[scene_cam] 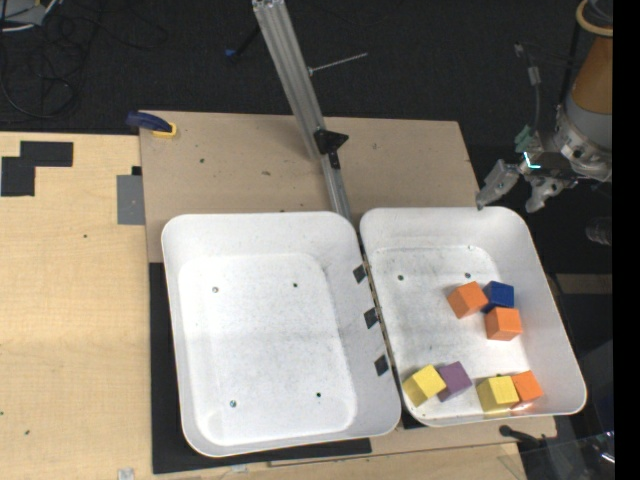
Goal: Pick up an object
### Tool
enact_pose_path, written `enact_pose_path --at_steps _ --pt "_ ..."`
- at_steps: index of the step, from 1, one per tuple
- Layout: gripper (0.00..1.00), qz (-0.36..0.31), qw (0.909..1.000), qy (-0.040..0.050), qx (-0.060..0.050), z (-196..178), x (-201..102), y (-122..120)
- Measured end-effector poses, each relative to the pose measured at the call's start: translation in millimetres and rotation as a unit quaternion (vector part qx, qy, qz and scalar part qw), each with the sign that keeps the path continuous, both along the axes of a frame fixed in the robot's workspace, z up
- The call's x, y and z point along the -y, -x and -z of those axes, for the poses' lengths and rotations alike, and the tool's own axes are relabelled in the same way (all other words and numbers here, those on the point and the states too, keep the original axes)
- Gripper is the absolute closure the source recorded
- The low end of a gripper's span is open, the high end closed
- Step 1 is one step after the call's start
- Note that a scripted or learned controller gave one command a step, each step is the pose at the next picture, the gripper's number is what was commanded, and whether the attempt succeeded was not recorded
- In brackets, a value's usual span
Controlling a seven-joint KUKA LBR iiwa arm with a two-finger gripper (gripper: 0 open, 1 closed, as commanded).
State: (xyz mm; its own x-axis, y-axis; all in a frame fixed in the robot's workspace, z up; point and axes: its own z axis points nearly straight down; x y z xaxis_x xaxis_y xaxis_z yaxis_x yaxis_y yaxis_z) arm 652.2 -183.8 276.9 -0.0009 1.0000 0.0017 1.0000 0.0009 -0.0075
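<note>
- Blocks sit in the right bin (520, 230): orange block (465, 299), blue block (499, 294) and a second orange (503, 323) mid-bin.
- Yellow (425, 383), purple (455, 377), yellow (496, 393) and orange (526, 386) lie along that bin's near wall.
- I see the gripper (518, 186) over the bin's far right corner, fingers spread, holding nothing; blocks lie nearer the camera.
- Left bin (200, 238) touches the right bin.

robotics lab: plywood bench (70, 298), aluminium camera mast (296, 88), loose cables (40, 58) (dark backdrop).
</note>
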Motion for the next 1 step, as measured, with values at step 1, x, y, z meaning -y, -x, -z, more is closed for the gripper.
enact_pose_path --at_steps 1 --pt "0.0 -0.002 1.0 0.0007 0.002 -2.9 -0.6 -0.9"
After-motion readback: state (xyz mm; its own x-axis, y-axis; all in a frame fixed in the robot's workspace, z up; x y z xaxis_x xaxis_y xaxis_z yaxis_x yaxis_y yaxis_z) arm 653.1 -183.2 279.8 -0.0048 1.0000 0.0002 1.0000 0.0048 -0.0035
